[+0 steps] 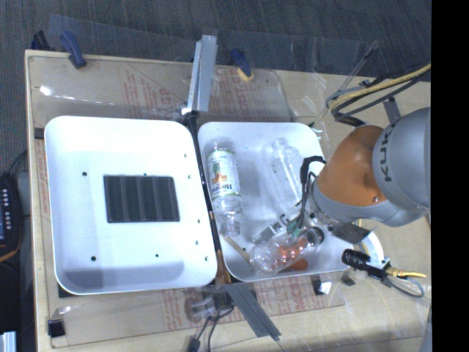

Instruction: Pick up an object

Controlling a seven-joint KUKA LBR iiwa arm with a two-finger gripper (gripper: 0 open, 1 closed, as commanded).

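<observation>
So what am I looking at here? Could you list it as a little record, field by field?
left bin: holds a dark ribbed grate
right bin: holds three clear bottles
labelled bottle: lies by the bin's left wall
plain bottle: lies in the middle, near the arm
crumpled bottle: at the near edge, orange inside
arm: reaches in from the right
tool: low over the crumpled bottle; grip unclear

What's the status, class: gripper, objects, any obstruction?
Gripper low in right bin, among clear bottles. Labelled bottle lies apart, untouched. Grasp unconfirmed.
</observation>
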